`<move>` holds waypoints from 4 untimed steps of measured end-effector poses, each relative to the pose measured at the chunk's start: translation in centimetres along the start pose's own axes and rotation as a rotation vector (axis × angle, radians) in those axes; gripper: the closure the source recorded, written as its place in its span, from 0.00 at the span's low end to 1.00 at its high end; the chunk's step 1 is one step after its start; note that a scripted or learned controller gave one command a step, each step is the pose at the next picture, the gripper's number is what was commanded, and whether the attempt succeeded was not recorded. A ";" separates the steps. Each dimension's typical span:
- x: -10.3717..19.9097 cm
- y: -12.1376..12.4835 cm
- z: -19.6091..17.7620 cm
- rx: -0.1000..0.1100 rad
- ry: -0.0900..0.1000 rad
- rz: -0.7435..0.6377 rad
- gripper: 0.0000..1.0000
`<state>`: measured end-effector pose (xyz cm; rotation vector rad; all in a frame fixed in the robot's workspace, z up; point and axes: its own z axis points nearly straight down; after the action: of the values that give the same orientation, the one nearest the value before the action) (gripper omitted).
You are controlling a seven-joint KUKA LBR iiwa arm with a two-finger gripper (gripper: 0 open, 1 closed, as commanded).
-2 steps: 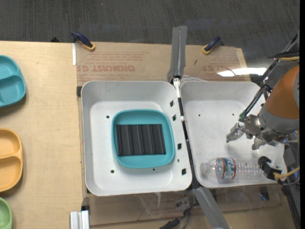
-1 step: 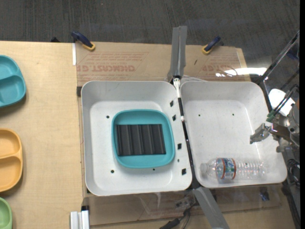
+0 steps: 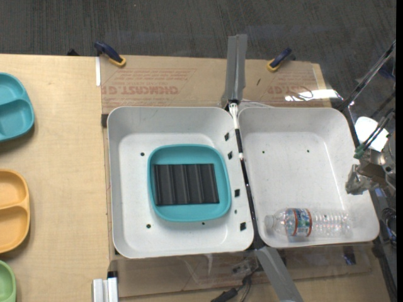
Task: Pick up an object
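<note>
A clear plastic water bottle with a red and blue label lies on its side along the front wall of the right bin. A teal tray with a dark ribbed insert sits flat in the middle of the left bin. My gripper hangs at the right bin's right rim, above and to the right of the bottle, and nothing shows in its grasp.
On the wooden bench to the left lie a teal plate, an orange plate and a green one. Cardboard held by two clamps lies behind the bins. A grey bar stands over the seam between the bins.
</note>
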<state>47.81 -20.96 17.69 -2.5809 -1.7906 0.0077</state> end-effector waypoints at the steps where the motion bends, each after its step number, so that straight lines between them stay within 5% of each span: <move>1: 3.8 -1.5 0.5 0.002 0.001 0.476 1.00; 2: 3.8 -1.5 0.5 0.002 0.001 0.477 0.00; 3: 8.7 -2.8 4.8 -0.015 0.009 0.557 0.00; 4: 2.4 -0.8 -2.3 0.001 0.001 0.594 0.00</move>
<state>47.96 -18.42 19.96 -2.9920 -0.9573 0.0066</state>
